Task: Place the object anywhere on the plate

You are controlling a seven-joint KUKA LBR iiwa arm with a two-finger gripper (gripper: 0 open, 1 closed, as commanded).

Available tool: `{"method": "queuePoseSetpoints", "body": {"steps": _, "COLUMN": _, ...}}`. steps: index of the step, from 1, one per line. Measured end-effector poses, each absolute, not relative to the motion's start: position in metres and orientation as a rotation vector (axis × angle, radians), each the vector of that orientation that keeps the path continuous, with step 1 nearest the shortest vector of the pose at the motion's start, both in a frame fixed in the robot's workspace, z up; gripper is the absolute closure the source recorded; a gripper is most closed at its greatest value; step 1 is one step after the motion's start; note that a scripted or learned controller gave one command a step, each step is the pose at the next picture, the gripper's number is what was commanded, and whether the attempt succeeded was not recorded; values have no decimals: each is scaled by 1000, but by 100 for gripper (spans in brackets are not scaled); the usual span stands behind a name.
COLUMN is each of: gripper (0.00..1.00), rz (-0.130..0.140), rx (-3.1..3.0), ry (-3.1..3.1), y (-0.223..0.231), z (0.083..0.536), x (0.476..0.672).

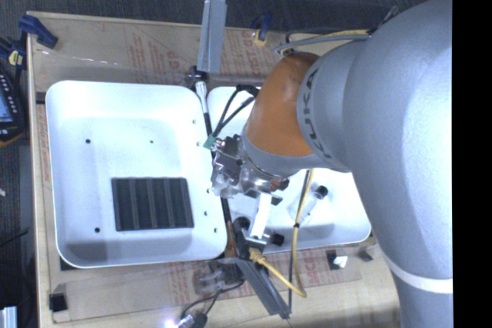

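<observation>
A dark grey ribbed rectangular plate (pixel 151 203) lies flat in the left bin (pixel 84 111), toward its front. My gripper (pixel 244 188) hangs over the left part of the right bin (pixel 346 223), close to the wall between the two bins. The grey arm and its orange band (pixel 280 115) cover it from above. Nothing else shows on the plate, and the arm hides most of the right bin's floor.
The two white bins sit side by side on a brown board (pixel 115 276). A grey metal post (pixel 211 31) stands at the back between them. Blue clamps (pixel 37 28) hold the board's far edge. Cables and a dark bracket (pixel 257 280) lie at the front.
</observation>
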State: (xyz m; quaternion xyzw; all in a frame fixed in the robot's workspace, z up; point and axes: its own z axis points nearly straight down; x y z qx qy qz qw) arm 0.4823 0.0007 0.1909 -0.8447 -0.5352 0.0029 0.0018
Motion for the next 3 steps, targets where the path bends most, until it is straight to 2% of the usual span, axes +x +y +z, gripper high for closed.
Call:
{"method": "queuePoseSetpoints", "body": {"steps": 1, "gripper": 100, "rz": 10, "rx": -2870, "ry": -1271, "y": 111, "z": 163, "x": 482}}
{"method": "queuePoseSetpoints", "body": {"steps": 2, "gripper": 100, "rz": 6, "rx": -2779, "ry": -1459, "y": 5, "z": 191, "x": 514}}
{"method": "queuePoseSetpoints", "body": {"steps": 3, "gripper": 100, "rz": 6, "rx": -2735, "ry": -1537, "y": 86, "z": 214, "x": 579}}
